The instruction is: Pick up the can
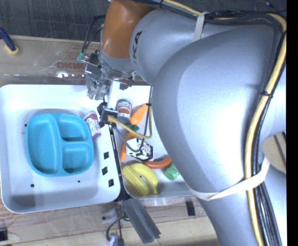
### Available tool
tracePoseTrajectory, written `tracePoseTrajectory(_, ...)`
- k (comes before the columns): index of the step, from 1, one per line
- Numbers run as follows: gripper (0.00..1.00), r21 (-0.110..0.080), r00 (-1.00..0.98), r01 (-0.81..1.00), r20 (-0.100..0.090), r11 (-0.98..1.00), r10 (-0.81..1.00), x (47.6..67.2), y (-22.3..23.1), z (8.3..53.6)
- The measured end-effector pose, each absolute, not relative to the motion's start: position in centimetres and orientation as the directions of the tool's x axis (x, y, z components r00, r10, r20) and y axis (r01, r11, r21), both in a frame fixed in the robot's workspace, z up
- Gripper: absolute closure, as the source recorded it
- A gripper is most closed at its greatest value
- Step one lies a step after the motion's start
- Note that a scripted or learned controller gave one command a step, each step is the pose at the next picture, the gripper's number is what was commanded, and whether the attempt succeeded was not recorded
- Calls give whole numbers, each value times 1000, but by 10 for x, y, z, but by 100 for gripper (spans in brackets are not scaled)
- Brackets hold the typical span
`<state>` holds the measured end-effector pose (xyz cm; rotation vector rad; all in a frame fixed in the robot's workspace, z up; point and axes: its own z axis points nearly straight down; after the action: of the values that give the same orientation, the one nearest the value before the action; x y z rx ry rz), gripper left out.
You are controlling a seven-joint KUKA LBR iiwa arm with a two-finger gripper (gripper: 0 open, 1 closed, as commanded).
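In right bin: can (123, 108) upright near divider, beside carrot (137, 116).
End effector (97, 88) above far rim, jaw state untellable (blurred); could clip the carrot or tip the can, so crowded.

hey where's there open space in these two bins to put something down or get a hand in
The left bin has bare floor all around the blue divided tray: a wide strip below it toward the near wall, and narrower margins above and left. The right bin is crowded: the can, carrot, banana and corn lie close together under the arm, with the gripper near the divider.
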<state>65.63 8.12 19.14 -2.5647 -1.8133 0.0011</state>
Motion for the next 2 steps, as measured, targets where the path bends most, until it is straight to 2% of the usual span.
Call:
tracePoseTrajectory(1,100,3,183,983,0,-183,983,657,163,100)
tracePoseTrajectory(2,100,7,389,921,5,-389,921,658,219,95)
